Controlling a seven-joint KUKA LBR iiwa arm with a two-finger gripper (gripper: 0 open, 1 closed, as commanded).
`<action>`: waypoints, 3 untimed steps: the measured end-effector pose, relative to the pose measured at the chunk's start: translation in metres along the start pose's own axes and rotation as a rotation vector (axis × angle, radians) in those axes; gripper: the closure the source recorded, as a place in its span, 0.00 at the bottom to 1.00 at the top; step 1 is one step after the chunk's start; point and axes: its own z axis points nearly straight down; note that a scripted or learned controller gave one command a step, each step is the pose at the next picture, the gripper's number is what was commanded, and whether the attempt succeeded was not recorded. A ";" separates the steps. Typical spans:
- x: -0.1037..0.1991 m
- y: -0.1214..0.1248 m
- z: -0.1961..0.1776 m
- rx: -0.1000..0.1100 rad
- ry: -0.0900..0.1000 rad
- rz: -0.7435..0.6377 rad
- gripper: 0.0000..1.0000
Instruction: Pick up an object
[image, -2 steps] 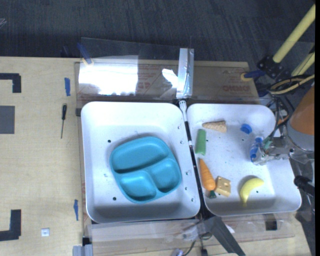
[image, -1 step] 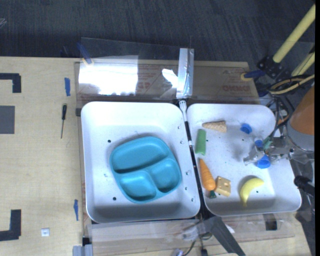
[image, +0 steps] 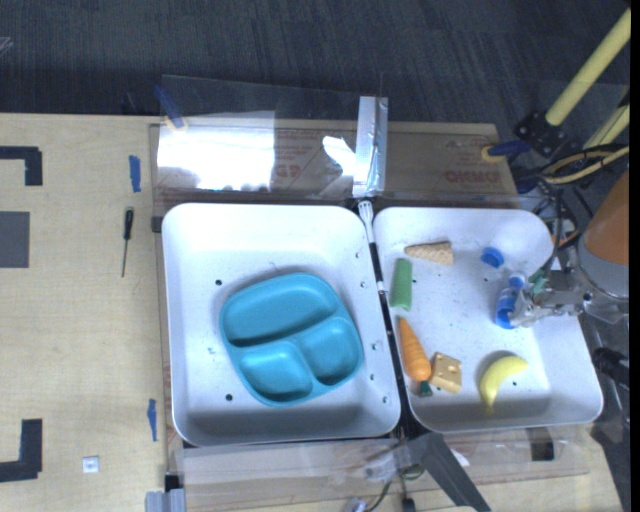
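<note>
The left bin (image: 180, 300) holds a blue divided tray (image: 290, 337), lying at a tilt and taking up most of its floor. The right bin (image: 570, 400) carries the loose things: a green stick-like piece (image: 402, 284) close to the dividing wall, an orange carrot (image: 414, 352) just below it, a tan cracker-like square (image: 446, 373) just beside the carrot's lower end, a beige wedge (image: 430, 253) near the far wall, and a yellow banana (image: 499, 377) near the front. A small blue object (image: 491, 257) lies toward the far right corner, with another blue piece (image: 507, 312) by the claw. The claw (image: 522, 308) reaches in over the bin's right side, low among these blue pieces; whether it is clenched or released cannot be told. The wooden bench (image: 70, 380) stretches to the left.
</note>
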 end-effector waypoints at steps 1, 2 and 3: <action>-0.021 0.003 -0.092 -0.006 -0.003 0.021 1.00; -0.020 0.004 -0.100 -0.004 -0.003 0.019 1.00; -0.005 0.013 -0.177 -0.004 -0.001 -0.015 1.00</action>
